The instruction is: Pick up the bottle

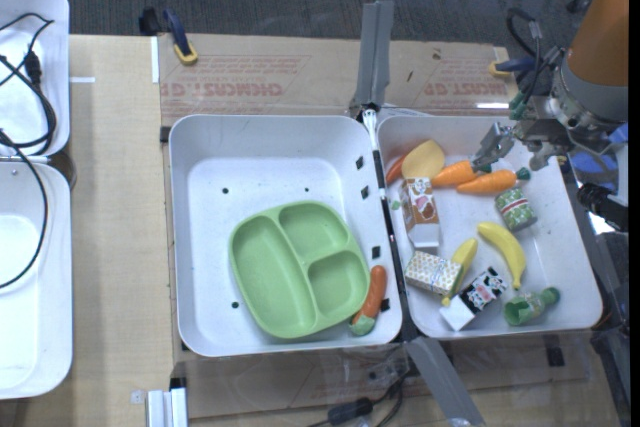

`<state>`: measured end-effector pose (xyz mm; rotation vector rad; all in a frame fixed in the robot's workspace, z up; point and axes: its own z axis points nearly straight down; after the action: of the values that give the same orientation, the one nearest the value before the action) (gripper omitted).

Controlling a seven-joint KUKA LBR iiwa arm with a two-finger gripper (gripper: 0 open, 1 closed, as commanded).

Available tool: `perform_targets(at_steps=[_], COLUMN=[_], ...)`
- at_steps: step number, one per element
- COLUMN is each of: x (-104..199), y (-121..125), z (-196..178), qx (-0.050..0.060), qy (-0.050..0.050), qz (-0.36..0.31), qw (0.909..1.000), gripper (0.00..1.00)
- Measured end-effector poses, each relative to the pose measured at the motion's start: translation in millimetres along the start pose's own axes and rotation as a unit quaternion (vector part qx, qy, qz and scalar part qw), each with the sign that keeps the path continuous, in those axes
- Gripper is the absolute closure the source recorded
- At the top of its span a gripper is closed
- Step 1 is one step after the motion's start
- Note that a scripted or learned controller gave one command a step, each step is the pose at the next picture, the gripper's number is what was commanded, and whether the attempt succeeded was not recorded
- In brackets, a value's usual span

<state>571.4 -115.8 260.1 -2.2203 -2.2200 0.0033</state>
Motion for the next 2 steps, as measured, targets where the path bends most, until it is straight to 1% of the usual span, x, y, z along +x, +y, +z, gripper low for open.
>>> perform_targets(at_steps=[1, 2], x=[98.6, 209.8], y=[-48.2, -60.3], z=[66.5, 69.7], qx=[0.001, 0.0], qy=[0.0, -0.001], qz=[0.006, 0.026], qw=[1.0, 0.9997], gripper=[0.0, 0.0])
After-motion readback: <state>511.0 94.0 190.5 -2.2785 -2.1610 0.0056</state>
